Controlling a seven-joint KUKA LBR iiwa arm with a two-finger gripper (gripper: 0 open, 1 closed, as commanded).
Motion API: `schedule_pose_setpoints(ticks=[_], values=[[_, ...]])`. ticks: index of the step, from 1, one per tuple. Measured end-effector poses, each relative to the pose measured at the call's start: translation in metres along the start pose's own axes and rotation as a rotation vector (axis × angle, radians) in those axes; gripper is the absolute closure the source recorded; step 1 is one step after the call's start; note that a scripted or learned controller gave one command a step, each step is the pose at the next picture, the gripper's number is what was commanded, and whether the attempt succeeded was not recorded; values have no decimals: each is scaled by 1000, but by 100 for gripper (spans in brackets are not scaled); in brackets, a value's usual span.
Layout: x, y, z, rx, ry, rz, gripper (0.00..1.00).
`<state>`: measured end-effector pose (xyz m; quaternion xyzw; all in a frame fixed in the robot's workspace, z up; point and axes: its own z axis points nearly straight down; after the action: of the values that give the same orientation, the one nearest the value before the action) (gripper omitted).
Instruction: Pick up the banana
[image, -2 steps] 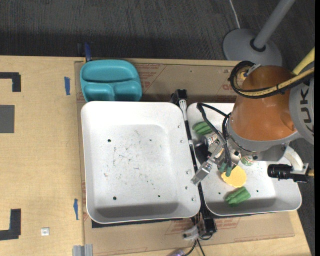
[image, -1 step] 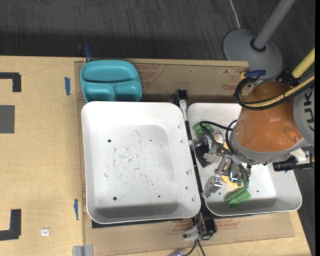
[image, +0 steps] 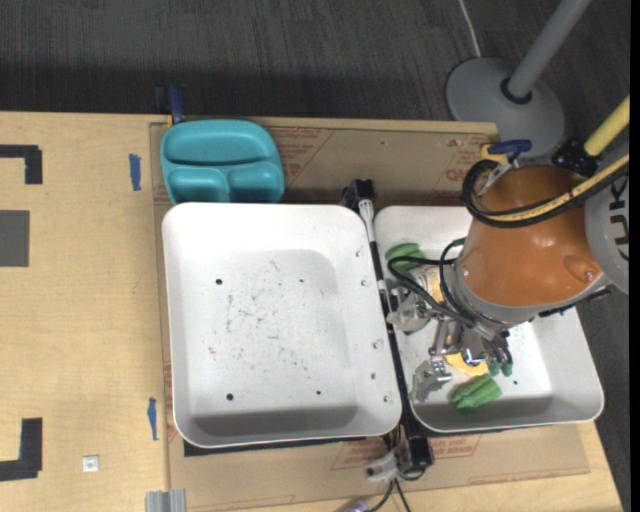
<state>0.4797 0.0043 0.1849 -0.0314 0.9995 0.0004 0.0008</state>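
Your end effector (image: 462, 362), grip state impossible to tell, hangs over the right bin (image: 570, 395) near the desk's front edge, crowding the partly hidden banana (image: 470, 358); clutter could spoil the grasp.

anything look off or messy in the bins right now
Nothing spilled or broken. The left bin has faint scuffs and specks on its floor, which looks like wear. The right bin is crowded under the arm, with a green object lying tilted near the front edge.

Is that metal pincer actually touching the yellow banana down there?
Cannot tell. In the camera view the pincer overlaps the banana in the right bin, but clutter and the arm's orange band hide any contact or gap.
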Motion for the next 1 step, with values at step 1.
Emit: schedule_pose_setpoints(ticks=[1], values=[[0, 0, 0, 0, 0, 0, 0]])
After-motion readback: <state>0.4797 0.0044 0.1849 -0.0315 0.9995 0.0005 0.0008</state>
